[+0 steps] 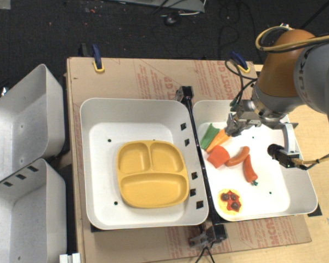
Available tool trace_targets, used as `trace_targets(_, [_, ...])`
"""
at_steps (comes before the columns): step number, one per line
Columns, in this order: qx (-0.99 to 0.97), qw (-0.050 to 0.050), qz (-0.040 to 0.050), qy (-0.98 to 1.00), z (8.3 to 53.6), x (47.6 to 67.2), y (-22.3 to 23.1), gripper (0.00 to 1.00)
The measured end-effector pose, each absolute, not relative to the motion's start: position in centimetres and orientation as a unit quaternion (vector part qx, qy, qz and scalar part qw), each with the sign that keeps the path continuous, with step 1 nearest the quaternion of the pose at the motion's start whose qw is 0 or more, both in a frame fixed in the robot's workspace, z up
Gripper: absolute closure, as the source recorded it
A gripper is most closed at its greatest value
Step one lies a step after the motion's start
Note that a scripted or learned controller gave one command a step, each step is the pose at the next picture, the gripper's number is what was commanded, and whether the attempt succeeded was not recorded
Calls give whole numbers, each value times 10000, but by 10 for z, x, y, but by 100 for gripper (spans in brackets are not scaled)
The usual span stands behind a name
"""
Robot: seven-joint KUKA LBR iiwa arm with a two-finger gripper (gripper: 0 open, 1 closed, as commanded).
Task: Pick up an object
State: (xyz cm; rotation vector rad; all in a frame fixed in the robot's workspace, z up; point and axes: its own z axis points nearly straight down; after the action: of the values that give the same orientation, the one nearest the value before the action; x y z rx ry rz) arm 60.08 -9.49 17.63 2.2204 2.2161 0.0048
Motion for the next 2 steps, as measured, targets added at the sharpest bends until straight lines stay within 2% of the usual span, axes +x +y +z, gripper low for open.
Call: trace_targets(2, [7060,29,19,7082,270,602,-89,100])
